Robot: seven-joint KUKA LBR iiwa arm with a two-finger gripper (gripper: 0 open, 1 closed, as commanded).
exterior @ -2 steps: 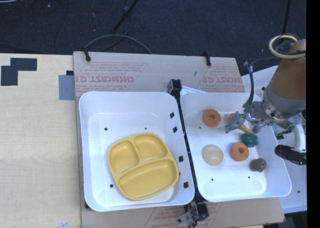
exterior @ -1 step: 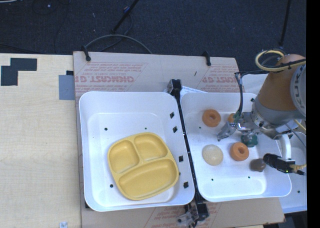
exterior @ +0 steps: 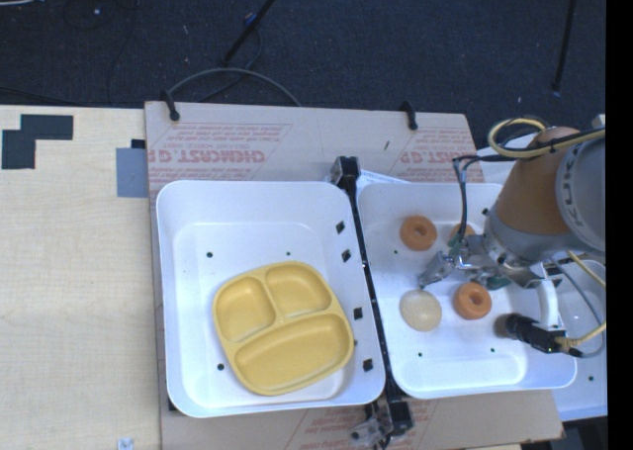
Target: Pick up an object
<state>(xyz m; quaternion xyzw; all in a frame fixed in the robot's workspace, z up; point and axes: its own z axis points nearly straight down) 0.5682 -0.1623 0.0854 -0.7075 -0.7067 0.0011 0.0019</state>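
Orange rings point(exterior: 473, 301) point(exterior: 418, 232) and a pale ball point(exterior: 420, 311) lie in the right bin point(exterior: 465, 374). The tool point(exterior: 435, 270) sits between them; its finger state cannot be determined. A yellow tray point(exterior: 284, 326) occupies the left bin point(exterior: 188, 240).

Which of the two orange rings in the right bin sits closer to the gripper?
The lower orange ring, beside the cream ball, lies just below the gripper. The upper orange ring sits farther off, toward the bin's back wall.

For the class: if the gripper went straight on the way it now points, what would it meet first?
The gripper points toward the view's lower left, low over the right bin. The cream ball lies closest in that line, so probably that first, though height above the bin floor is unclear; it might touch the floor beside it.
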